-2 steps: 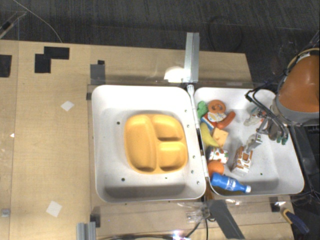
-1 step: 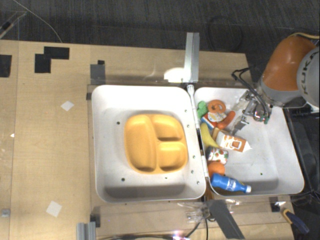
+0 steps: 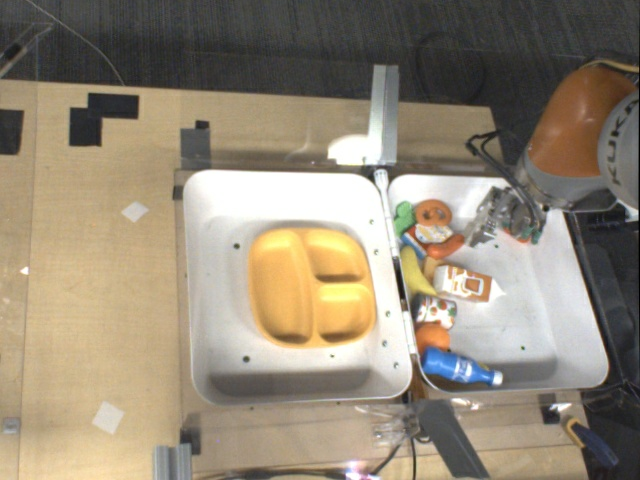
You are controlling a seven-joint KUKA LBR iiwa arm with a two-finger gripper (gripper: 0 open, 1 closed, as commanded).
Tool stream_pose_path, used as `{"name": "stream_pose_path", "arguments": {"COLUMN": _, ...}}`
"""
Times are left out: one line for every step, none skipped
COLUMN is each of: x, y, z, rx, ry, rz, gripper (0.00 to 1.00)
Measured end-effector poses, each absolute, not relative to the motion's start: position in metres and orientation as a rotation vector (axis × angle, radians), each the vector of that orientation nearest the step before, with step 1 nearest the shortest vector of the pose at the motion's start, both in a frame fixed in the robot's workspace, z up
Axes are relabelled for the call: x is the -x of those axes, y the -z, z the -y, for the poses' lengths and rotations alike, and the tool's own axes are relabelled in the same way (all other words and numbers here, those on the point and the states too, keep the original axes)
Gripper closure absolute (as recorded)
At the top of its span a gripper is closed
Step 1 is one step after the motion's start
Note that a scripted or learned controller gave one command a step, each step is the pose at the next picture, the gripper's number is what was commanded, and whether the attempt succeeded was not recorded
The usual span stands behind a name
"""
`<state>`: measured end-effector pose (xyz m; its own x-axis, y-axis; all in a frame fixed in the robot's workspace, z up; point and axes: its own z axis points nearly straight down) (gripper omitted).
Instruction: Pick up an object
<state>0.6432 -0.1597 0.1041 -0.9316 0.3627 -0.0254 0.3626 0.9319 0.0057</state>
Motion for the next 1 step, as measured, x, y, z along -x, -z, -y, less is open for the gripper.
{"name": "stream_pose_path", "arguments": {"x": -0.5948, "y": -0.0911, "z": 0.111, "rx": -0.686, "ry": -0.004, "rz": -3.05, "gripper": 1.0}}
